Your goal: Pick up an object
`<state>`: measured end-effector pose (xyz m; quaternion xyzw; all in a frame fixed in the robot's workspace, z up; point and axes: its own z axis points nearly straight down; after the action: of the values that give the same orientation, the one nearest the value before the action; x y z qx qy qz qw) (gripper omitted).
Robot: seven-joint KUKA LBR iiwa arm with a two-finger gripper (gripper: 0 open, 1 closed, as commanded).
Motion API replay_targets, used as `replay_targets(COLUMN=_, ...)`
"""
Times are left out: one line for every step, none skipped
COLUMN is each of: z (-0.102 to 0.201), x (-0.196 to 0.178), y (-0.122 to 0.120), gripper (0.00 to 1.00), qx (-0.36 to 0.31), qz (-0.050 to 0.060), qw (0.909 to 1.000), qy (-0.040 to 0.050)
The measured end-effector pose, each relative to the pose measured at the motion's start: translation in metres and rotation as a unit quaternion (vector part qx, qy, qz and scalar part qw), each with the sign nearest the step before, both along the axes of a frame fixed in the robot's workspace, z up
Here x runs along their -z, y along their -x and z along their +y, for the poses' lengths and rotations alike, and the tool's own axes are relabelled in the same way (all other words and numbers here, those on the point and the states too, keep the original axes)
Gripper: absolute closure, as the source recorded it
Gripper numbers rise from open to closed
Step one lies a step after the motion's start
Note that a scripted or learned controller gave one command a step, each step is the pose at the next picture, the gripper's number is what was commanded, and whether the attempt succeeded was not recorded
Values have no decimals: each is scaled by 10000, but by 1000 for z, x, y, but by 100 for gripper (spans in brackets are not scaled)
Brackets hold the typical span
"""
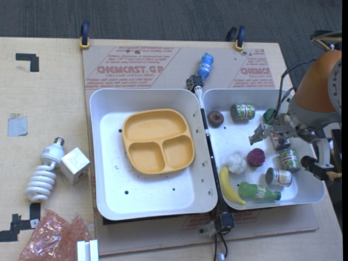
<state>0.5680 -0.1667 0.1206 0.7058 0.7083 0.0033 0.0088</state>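
The left bin (103, 162) holds a tray (157, 140). In the right bin (304, 197) the pincer (266, 132) hangs spread wide and empty above the plum (256, 156); drop straight, centre, then close.

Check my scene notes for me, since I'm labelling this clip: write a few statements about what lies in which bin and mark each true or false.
1. The yellow divided tray lies in the left bin. True.
2. The banana lies in the left bin. False: it lies in the right bin, near the front left corner.
3. The gripper is over the right bin. True.
4. The green bottle stands upright. False: it lies on its side beside the banana.
5. The spiral light bulb lies on the bench outside both bins. True.
6. The blue bottle lies inside the right bin. False: it lies on the board behind the bins.
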Motion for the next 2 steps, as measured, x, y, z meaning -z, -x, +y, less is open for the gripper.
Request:
replay_targets(z=0, x=-10, y=-1, gripper=100, qx=-8, qz=-7, qw=10000, qy=7)
replay_targets(z=0, x=-10, y=-1, gripper=0, qx=-7, qz=-6, qw=10000, qy=7)
